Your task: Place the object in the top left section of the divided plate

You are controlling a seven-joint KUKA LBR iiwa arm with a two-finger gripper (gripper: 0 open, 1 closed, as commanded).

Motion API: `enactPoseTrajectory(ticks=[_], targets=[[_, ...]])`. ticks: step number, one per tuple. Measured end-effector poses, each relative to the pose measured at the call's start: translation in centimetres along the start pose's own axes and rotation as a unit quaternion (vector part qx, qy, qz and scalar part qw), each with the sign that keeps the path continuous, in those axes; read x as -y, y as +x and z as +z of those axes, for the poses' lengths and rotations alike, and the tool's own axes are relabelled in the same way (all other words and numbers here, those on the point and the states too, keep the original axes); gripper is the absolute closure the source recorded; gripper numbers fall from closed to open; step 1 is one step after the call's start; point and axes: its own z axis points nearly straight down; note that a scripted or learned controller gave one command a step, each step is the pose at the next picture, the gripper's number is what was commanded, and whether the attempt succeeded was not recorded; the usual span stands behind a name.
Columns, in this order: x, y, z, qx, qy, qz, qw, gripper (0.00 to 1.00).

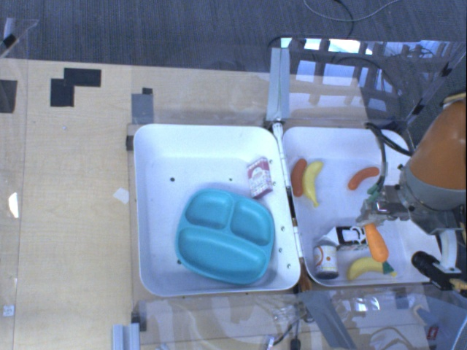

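Note:
The blue divided plate [226,235] lies in the left bin [157,195], with two small sections on its far side and one large section nearer the front. My gripper [373,217] hangs over the right bin [332,155], directly above the top end of an orange carrot [377,245]. The wrist covers the gripper's lower part, so I cannot see whether it touches the carrot.
A red and white packet [259,177] lies in the left bin behind the plate. The right bin also holds a red sausage [298,176], a banana [313,181], a second sausage [363,177], a black and white item [349,234], a small can [325,259] and another banana [367,267].

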Motion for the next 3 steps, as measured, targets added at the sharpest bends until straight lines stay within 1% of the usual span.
enactPoseTrajectory(ticks=[1,2,3], targets=[[0.0,0.0,0.0,0.0,0.0,0.001,1.0,0.0],[-0.2,0.0,-0.8,0.0,0.0,-0.001,1.0,1.0],[-2.8,6.9,-0.8,0.001,-0.001,-0.084,0.9964,1.0]])
